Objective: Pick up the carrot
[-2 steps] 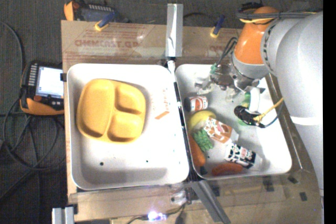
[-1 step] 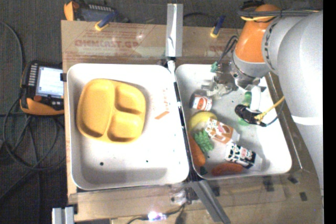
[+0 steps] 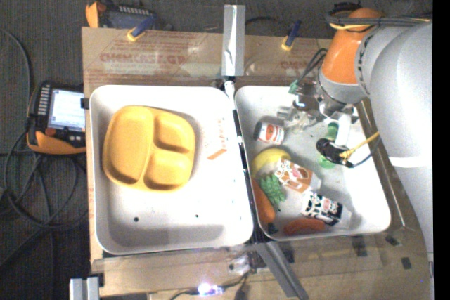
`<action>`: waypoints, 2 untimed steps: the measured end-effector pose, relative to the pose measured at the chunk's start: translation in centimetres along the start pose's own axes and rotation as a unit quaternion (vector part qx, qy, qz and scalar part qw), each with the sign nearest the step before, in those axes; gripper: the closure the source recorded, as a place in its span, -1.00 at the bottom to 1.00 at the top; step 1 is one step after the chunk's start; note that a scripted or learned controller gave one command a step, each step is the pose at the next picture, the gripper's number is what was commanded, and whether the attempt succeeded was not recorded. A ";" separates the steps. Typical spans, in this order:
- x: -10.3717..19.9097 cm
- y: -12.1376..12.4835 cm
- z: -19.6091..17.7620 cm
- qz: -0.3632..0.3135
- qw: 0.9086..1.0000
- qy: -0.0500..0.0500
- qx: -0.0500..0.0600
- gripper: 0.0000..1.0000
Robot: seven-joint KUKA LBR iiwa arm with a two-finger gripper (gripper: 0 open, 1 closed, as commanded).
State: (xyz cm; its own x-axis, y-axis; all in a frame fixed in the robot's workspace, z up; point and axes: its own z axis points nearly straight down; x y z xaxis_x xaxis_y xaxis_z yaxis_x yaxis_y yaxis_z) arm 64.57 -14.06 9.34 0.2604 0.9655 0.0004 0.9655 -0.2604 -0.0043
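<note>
Right now our gripper (image 3: 309,112) hangs over the far part of the right bin (image 3: 383,218), and we cannot tell from this slanted overhead look how it is set; nothing of the task's thing sits in it. We find the carrot (image 3: 265,205) well apart from the tool, toward the near-left corner of that same bin, lying against the wall that divides the two bins. Its green top (image 3: 271,189) is the end closer to the gripper, and its orange body runs away from the tool toward the near rim, so the long axis lies roughly along the line from tool to bench front, tilted slightly.

Between us and the carrot sit a small red-labelled can (image 3: 268,131), a yellow lemon (image 3: 267,158) and an orange snack packet (image 3: 294,176), the packet just beside the green top. Beyond the carrot, a reddish sausage-like item (image 3: 304,226) lies near its tip.

We judge the coming move to be a travel toward the near-left, over that clutter, then a descent across the carrot's width. The dividing wall leaves little room on that side.
</note>
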 end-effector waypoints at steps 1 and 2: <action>6.3 -5.2 -8.9 -0.217 0.976 0.000 -0.001 1.00; 9.7 -9.4 -8.8 -0.006 1.000 0.000 0.001 1.00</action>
State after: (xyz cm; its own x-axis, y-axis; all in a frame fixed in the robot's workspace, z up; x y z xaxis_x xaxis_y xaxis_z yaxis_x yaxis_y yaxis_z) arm 58.04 -2.26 18.15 0.2489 0.9685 -0.0004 0.9685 -0.2489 -0.0066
